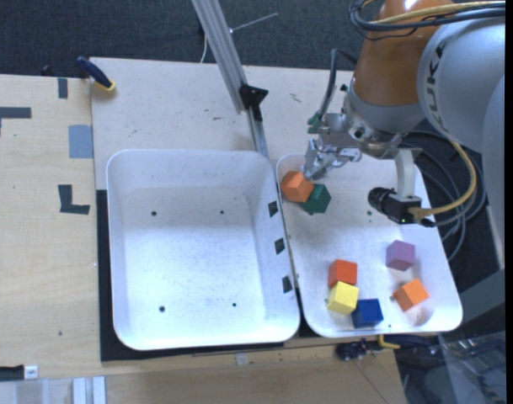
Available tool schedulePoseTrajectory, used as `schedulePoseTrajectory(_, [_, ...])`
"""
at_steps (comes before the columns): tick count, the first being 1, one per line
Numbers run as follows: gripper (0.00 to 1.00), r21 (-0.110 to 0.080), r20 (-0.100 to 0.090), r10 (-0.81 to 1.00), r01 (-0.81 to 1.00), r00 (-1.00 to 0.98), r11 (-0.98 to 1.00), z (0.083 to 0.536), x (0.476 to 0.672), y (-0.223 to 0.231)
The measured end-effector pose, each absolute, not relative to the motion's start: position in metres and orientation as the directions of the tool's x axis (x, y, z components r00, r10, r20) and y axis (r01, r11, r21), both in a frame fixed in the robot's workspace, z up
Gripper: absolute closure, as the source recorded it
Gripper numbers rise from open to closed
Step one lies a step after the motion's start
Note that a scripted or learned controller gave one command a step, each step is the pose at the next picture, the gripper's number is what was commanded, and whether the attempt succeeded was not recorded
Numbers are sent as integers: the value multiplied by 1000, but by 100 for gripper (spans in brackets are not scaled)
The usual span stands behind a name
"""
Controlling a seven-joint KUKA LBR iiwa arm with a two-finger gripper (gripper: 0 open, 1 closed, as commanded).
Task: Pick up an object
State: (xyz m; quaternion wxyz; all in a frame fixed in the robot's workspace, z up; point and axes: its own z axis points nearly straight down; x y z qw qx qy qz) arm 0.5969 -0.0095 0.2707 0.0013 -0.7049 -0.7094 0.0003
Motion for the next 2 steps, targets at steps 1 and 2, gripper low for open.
schedulePoseTrajectory(1, [100, -5, 1, 1000, 1000, -6, 6, 249, 576, 40])
schedulePoseTrajectory(2, [100, -3, 1, 1000, 1000, -7, 7, 250, 565, 90])
